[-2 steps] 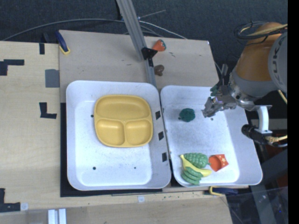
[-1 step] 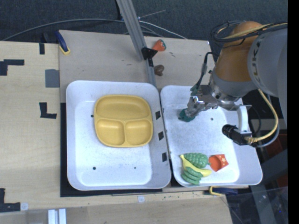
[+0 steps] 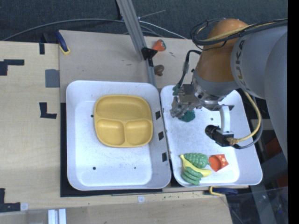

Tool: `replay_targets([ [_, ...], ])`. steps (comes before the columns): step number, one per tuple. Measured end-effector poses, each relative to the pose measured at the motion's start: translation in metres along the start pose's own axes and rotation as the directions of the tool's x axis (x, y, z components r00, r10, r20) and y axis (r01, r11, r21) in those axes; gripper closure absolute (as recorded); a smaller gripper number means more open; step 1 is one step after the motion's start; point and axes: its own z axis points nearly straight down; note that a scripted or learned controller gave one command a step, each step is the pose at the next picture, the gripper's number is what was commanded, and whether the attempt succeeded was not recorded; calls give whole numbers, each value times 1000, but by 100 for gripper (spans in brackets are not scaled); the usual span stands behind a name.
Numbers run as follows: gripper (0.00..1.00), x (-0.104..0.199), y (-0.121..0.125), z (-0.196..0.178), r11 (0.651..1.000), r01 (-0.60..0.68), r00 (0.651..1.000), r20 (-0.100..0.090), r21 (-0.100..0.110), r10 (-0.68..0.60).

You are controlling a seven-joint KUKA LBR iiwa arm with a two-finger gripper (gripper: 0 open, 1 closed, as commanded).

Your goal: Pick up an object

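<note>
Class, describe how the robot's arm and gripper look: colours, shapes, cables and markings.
The arm is bulky, rounded and grey, with dark lettering and an orange band above the wrist. Black and yellowish cables loop around it. The gripper is a compact grey metal assembly.

The gripper [image 3: 180, 107] hangs over the right bin [image 3: 247, 169], beside a teal object [image 3: 188, 116]. A yellow divided plate [image 3: 124, 120] (three compartments) lies in the left bin [image 3: 77, 139].

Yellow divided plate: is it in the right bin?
No, the yellow plate lies in the left bin, away from the gripper.
</note>
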Motion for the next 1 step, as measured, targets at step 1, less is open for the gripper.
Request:
replay_targets([
  [1,100,45,-14,7,1000,-2,1000,1,3,2],
])
